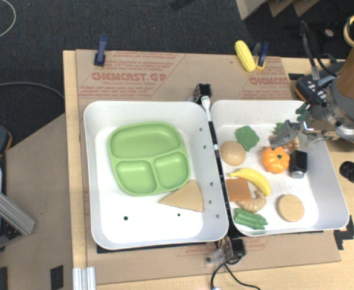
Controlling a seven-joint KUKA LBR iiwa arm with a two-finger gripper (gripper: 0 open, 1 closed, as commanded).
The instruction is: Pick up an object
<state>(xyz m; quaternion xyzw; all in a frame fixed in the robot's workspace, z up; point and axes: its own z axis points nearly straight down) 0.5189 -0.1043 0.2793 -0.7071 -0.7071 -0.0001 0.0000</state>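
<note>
The right bin holds several toy foods: an orange pumpkin, a green leafy piece, a tan round piece, a yellow banana, a brown square slice, a round biscuit and a green pod. My gripper hangs low over the back right of this bin, just above and behind the pumpkin and to the right of the leafy piece. Nothing is seen held in it.
In the left bin lie a green divided plate and a tan wedge. A yellow corn cob and a blue clamp sit on the board behind the bins. The arm enters over the right bin's far right edge.
</note>
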